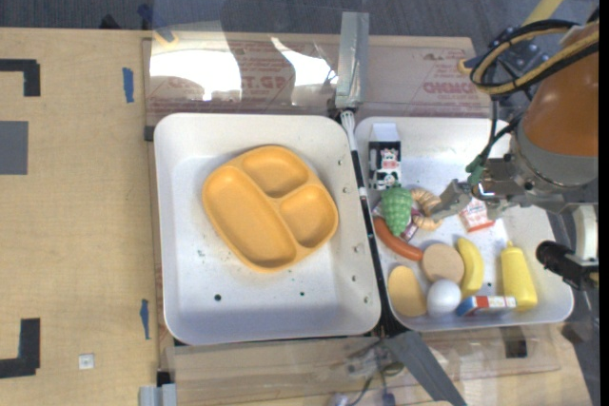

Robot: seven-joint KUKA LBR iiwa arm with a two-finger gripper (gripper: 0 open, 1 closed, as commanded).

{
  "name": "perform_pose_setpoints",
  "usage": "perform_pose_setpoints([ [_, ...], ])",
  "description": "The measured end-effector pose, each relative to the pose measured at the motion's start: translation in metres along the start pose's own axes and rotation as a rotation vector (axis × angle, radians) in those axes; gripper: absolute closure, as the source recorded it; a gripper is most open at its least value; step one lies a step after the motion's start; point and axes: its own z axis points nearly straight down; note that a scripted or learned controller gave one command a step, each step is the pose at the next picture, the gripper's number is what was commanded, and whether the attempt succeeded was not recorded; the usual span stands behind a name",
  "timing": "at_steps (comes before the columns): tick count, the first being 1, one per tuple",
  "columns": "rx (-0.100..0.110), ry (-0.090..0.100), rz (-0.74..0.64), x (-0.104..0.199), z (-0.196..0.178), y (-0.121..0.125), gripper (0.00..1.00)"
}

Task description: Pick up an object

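The right bin [433, 136] holds several toy foods. Among them are a green bumpy piece [397, 207], an orange sausage [398, 243], a brown round piece [441, 261], a banana [469, 263], a yellow bottle [517, 276], a white ball [442, 297] and a small black-and-white carton [385, 164]. My gripper [453, 199] is low in this bin, coming in from the right. Its tip is right beside a tan, twisted piece [425, 203]. I cannot make out whether that piece is gripped.
The left bin [181, 252] carries a yellow divided plate [271, 204]. A red-and-white packet [478, 220] lies under the wrist. A red, white and blue tube [487, 303] and a yellow oval piece [406, 290] lie at the right bin's front. Cables [500, 57] loop above the arm.
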Motion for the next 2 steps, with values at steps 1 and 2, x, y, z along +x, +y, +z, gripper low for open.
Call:
perform_pose_setpoints([
  [1,-0.008,-0.003,-0.001,-0.032,0.129,-0.024,0.0],
  [2,-0.009,-0.001,-0.075,-0.057,0.138,-0.025,0.0],
])
